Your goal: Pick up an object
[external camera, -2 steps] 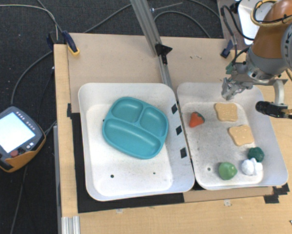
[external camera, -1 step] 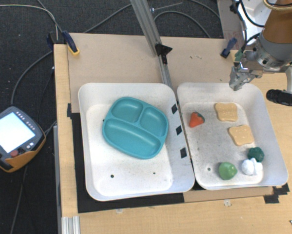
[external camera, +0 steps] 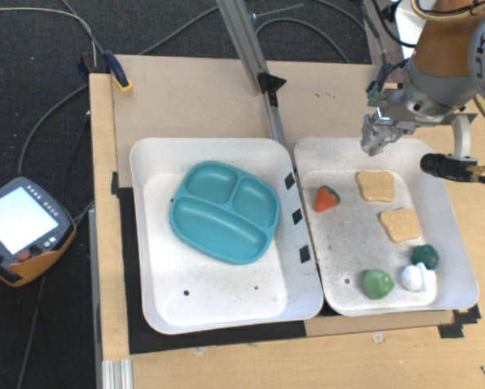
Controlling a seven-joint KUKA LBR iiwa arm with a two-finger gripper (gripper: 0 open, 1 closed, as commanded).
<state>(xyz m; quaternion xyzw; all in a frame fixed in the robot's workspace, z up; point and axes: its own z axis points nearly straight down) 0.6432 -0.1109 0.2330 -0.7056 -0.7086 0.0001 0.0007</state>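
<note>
Sizing up the bins: two shallow white trays side by side, the left bin (external camera: 157, 298) and the right bin (external camera: 457, 286).
Teal plate: a divided dish (external camera: 224, 211) lying flat in the left bin, probably stiff moulded plastic, smooth and likely slippery; too broad to span, so only its raised rim offers a hold. A poor first choice.
Upper tan slab: a flat bread-like piece (external camera: 376, 186) near the back of the right bin, closest to the arm. It looks light; whether foam or hard plastic I cannot say. It lies low, so the fingers would have to straddle its narrow width and press close to the bin floor.
Lower tan slab: a similar piece (external camera: 401, 224) just in front of the first and apart from it; same handling.
Green ball: a rounded lump (external camera: 377, 284) near the front edge, likely light and prone to roll; take it across the middle.
Red piece: a small strawberry-like shape (external camera: 326, 198) by the left wall of the right bin, well apart from the rest; it stands taller than the slabs, so probably the easiest pinch.
Dark green piece: small (external camera: 425, 256), touching or nearly touching a white lump (external camera: 415, 278); crowded, risky.
Gripper: hanging (external camera: 377, 138) above the back rim of the right bin, carrying nothing; whether its jaws are open or closed, I cannot tell.
</note>
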